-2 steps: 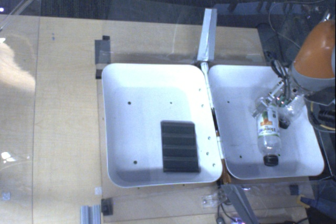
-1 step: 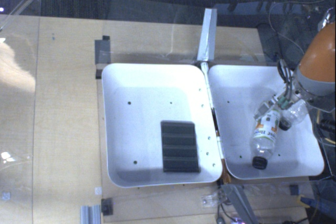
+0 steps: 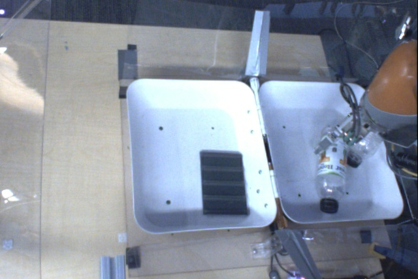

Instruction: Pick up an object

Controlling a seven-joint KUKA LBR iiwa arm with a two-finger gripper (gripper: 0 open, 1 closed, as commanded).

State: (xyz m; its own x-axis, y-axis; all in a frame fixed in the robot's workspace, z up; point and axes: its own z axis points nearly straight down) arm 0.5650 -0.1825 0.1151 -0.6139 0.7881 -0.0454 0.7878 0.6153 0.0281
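Note:
A clear plastic bottle (image 3: 330, 174) with a black cap (image 3: 328, 206) lies in the right bin (image 3: 294, 108), cap toward the front edge. My gripper (image 3: 341, 142) hangs low over the bottle's far end, right at it or touching it; metal parts and cables hide the contact. The orange band (image 3: 395, 82) of the arm rises behind it at the right edge. A black ridged rectangular block (image 3: 224, 183) lies flat in the left bin (image 3: 170, 108), near its front right.
A raised divider (image 3: 264, 147) separates the two bins. A grey bar (image 3: 257, 42) stands behind their junction. Cables (image 3: 353, 29) loop at the back right, and a clear panel (image 3: 26, 108) covers the bench at the left.

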